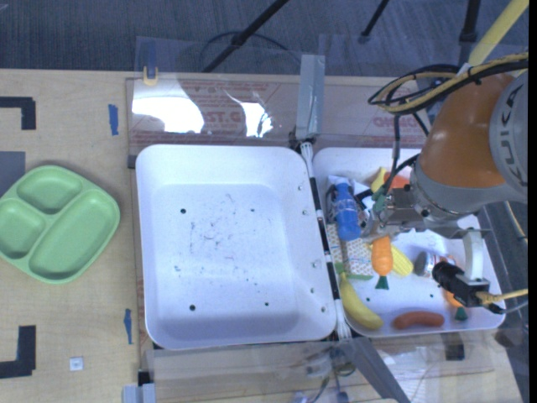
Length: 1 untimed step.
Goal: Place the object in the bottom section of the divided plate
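My gripper (379, 218) hangs over the right bin (482, 321), just above a toy carrot (382, 257); I cannot tell its state.

Pincer (384, 218) above carrot (382, 257), divided plate (55, 222) left

The divided plate (57, 222) is pale green with rounded corners and three sections: two small ones toward the upper left and one long one along its lower right side. It lies flat on the desk at the left of the frame, apart from the bins.
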### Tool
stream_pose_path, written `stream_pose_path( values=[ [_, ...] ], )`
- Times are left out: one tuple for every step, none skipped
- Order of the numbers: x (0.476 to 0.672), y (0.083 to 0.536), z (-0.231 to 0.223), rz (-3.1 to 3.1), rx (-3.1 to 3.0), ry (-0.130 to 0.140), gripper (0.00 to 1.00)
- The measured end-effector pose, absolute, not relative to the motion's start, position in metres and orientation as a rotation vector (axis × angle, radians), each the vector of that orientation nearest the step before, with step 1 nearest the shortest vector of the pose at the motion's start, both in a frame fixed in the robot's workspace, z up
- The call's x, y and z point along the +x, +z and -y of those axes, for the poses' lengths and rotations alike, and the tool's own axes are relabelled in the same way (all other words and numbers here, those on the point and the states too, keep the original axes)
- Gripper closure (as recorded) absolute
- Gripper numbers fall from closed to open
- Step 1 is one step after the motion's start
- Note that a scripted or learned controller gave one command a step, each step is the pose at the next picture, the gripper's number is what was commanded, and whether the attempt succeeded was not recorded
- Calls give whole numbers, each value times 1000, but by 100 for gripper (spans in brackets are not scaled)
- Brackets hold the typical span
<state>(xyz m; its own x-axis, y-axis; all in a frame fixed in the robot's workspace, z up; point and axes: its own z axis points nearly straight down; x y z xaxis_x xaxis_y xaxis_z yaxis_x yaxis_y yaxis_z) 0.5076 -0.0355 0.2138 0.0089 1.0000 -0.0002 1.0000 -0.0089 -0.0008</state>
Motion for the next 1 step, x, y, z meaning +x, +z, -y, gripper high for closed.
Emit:
stream_pose_path(
  values=[
    [534, 296, -39, 2334, -2104, 0, 100]
  ],
)
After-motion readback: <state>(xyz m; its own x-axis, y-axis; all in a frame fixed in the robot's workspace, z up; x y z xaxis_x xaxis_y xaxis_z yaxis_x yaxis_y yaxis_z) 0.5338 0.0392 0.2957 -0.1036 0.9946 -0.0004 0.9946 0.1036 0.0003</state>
